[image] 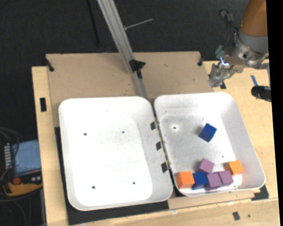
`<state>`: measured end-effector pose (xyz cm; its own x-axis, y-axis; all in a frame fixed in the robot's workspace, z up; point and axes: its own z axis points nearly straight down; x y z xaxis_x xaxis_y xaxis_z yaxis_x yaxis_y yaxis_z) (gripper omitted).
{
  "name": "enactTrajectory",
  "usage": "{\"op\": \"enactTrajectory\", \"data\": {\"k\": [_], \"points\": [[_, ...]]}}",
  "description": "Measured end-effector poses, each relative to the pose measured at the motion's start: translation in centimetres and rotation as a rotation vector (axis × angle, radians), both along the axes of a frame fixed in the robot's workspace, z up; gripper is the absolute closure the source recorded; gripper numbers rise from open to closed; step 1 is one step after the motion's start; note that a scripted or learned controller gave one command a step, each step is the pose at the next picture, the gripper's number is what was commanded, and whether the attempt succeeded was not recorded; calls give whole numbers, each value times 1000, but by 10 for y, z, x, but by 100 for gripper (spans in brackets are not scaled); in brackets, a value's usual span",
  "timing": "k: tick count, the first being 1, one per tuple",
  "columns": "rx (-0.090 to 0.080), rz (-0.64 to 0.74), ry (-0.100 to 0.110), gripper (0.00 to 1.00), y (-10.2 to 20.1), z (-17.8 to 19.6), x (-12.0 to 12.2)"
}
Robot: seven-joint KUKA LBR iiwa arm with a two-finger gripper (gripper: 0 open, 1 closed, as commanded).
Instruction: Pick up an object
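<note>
I see my claw [219, 77] above the right bin's [242, 123] far rim; can't tell its state. Blue cube [207, 132] sits alone.

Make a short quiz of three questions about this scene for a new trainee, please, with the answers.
1. True or false: the blocks lie in the left bin.
2. Which block lies apart from the others? A) the blue block B) an orange block C) a purple block
3. Fill in: the gripper is above the far ____ corner of the right bin.

Key: 1 false; 2 A; 3 right.
</note>
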<state>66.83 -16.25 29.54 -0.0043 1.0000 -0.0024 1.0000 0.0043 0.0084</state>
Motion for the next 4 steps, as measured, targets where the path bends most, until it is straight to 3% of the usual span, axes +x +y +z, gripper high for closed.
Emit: {"op": "enactTrajectory", "data": {"k": [4], "points": [[3,3,9,100,191,-12,-89]]}}
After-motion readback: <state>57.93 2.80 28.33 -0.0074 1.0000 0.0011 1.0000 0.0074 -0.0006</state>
